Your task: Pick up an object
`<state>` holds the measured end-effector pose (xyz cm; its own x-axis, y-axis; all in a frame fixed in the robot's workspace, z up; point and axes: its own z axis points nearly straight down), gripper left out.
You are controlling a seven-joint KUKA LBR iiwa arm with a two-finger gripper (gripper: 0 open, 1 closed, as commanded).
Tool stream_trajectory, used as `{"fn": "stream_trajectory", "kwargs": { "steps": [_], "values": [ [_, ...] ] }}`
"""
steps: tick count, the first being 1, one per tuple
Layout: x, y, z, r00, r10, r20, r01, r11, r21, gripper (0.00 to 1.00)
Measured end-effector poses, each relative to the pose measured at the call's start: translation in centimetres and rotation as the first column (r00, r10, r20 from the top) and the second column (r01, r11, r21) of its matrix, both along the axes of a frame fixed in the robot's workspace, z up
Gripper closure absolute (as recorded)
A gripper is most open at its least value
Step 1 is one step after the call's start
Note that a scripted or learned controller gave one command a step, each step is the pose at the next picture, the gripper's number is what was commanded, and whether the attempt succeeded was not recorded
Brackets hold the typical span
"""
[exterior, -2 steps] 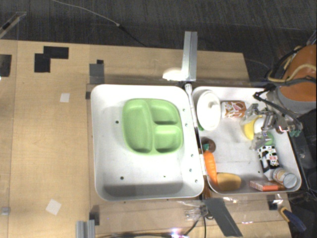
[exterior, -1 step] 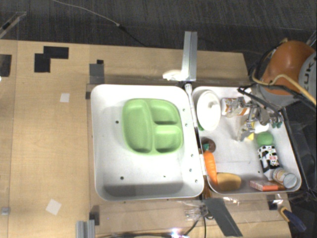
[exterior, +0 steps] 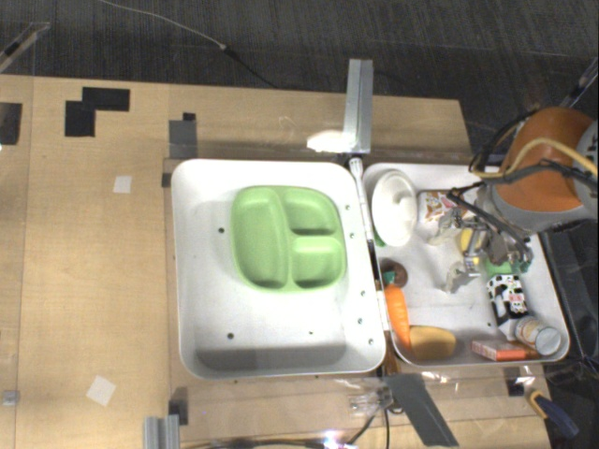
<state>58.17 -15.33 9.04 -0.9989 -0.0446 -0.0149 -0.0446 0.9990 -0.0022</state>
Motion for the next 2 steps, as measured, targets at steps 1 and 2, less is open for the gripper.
{"fn": "stream_trajectory", "kwargs": {
  "steps": [1,2],
  "values": [
    [6.3,1.0,-0.1,0.998,0.050,-0.046,-0.050,0.999,-0.002,0.00],
    [2.0,2.0,0.0,0.999,-0.037,-0.001,0.037,0.999,0.000,0.00]
  ]
}}
